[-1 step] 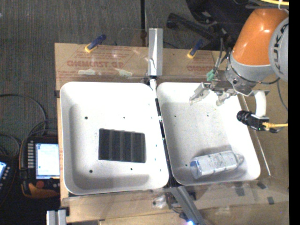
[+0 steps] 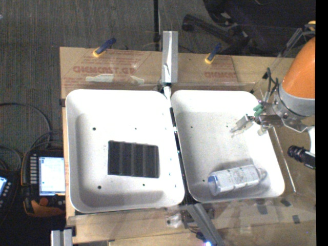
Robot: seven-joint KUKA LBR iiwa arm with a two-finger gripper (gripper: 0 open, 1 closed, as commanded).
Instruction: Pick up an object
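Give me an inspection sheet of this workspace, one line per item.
Surface: wooden bench bearing left bin and right bin, side by side.
Job's things: dark ribbed tray lying flat in the left bin; plastic bottle on its side at the right bin's near edge.
Clutter: two clamps at the bench's far edge; nothing loose seen in the bins beyond the above.
Grippers: gripper over the right bin's far right part, above and apart from the bottle, holding nothing.
Cables: black cable on the floor at left.
Surroundings: handheld pendant at left; office chair base behind the bench.
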